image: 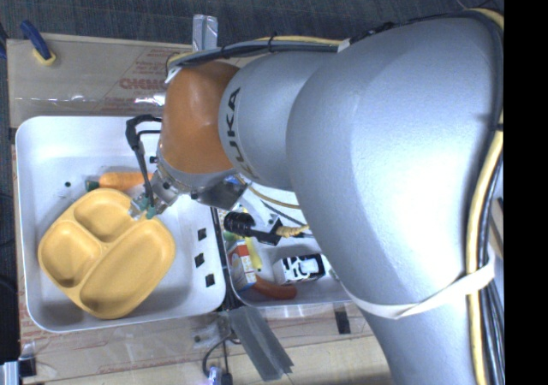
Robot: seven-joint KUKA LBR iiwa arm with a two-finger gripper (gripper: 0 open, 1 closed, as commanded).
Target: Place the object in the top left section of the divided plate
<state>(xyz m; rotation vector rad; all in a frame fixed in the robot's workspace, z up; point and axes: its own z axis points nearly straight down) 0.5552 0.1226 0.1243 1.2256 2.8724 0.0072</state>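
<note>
In the left shallow white bin [34, 204], the yellow three-section plastic plate [107, 251] lies flat — the two-finger gripper [145, 206] at its upper right rim, jaw state indiscernible; an orange carrot-shaped object [120, 179] lies just above the plate.

Single fixed cam above the bench [86, 67], looking down at a slant on both white bins [34, 289]; arm [385, 161] enters from right, close to lens.

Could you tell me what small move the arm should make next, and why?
Probably a short shift left and down the view, so the gripper sits squarely over a section of the plate. It now hovers at the plate's upper right rim, and the carrot lies off the plate, behind it.
</note>
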